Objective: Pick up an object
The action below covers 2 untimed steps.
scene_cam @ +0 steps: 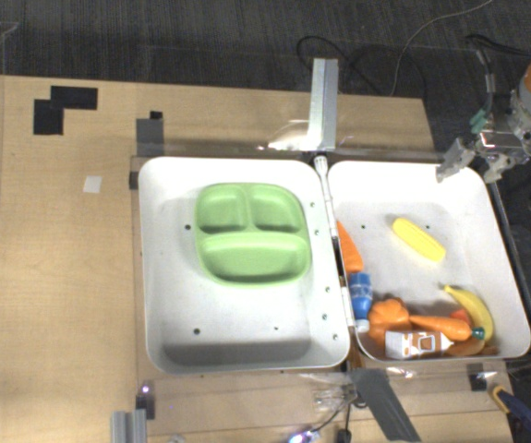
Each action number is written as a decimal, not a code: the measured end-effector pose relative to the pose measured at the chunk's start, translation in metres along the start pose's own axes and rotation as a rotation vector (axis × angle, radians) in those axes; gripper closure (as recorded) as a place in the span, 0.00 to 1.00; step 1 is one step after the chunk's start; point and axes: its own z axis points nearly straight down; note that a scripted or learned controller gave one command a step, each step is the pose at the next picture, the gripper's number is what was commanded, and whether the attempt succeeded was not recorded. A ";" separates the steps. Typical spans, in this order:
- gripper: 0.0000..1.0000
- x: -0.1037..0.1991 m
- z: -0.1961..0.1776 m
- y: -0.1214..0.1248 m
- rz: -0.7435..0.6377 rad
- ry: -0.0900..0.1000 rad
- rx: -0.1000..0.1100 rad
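Green divided plate (250, 232), in left white bin (168, 275). Right white bin (473, 206) adjoining. Wooden tabletop (53, 293); black cables (394, 53) at far side.

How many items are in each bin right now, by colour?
Green: 1, the plate, left bin.
Yellow: 2, the corn and banana, right bin.
Orange: 3, two carrots and a fruit.
Blue: 1, a bottle.
White and orange: 1, a carton.
Total: 8, though the pile may hide more.

Place: we see a robotics lab.
Evidence: 2 white bins (168, 275) on a plywood tabletop (53, 275), loose cables (450, 12), black markers (62, 107), metal mounting post (324, 100).
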 end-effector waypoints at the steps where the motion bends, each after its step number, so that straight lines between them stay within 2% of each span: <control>1: 0.00 0.015 0.151 -0.024 -0.100 0.000 -0.002; 2: 1.00 0.016 0.138 -0.022 -0.101 -0.001 -0.009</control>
